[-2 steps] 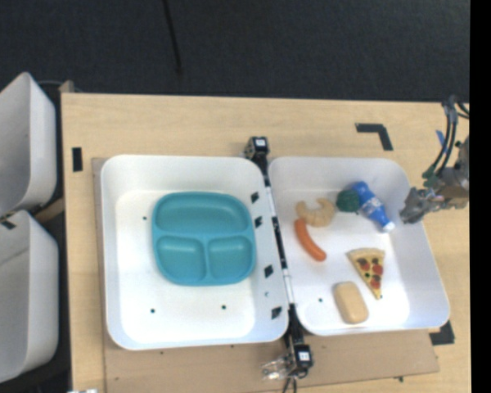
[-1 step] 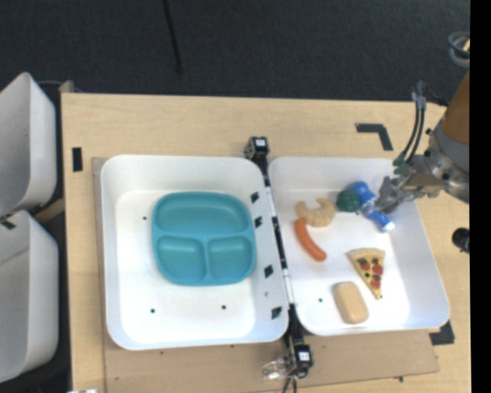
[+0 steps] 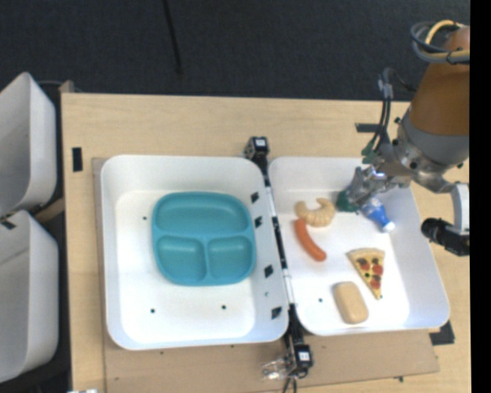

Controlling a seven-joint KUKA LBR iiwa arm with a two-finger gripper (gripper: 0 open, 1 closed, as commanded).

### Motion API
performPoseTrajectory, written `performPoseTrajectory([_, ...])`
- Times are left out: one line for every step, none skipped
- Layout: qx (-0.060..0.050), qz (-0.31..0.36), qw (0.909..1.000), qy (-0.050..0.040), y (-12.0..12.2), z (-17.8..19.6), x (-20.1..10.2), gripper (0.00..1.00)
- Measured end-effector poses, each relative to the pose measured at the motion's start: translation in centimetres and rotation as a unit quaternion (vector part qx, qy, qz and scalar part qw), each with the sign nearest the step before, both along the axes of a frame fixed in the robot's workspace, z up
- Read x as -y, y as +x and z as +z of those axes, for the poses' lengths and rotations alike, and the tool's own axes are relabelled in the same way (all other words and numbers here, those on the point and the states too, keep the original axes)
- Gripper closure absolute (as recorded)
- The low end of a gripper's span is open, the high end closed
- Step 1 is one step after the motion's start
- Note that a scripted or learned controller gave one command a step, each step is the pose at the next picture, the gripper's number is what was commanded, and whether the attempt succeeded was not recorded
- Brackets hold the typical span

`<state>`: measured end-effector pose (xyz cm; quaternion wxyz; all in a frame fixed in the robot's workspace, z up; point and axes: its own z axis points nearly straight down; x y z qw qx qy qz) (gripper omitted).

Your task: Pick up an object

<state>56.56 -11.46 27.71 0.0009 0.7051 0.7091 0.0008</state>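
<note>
Nearest the camera, at the bottom edge between the 2 bins, sat a small metal clip (image 3: pixel 283 368) on the wooden bench (image 3: pixel 82 121). Just above it, the right bin (image 3: pixel 421 301) held 4 toy foods plus a blue item. A tan bread-roll-like piece (image 3: pixel 351 302) lay at the front of that bin. A pizza slice (image 3: pixel 368 270) lay just beside it, up and to the right, apart from it. An orange sausage (image 3: pixel 310 240) lay slanted near the bin's left side. Its upper end was very close to a pale croissant-like pastry (image 3: pixel 316 212); touching or not, hard to say.

The gripper (image 3: pixel 365 188) was low over the back of the right bin, right of the pastry. Whether it was spread or closed could not be told: the tips were dark and blurred. A blue and white object (image 3: pixel 378 215) lay just below and right of the gripper, close to it; nothing was clearly seen between the tips. The arm (image 3: pixel 438 113) reached in from the right, with its orange band visible above the grey wrist.

The left bin (image 3: pixel 123 309) held 1 teal divided plate (image 3: pixel 204 237) with 3 compartments, roughly centred. 2 white chair-like shapes (image 3: pixel 16 219) stood left of the bench.
</note>
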Motion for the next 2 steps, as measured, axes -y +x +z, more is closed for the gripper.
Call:
performPoseTrajectory([-0.001, 0.0, 1.0, 0.0002, 0.5, 0.1, -5.2, 1.0])
performPoseTrajectory([0.0, -0.001, 1.0, -0.0004, 2.5, 0.2, -9.7, 1.0])
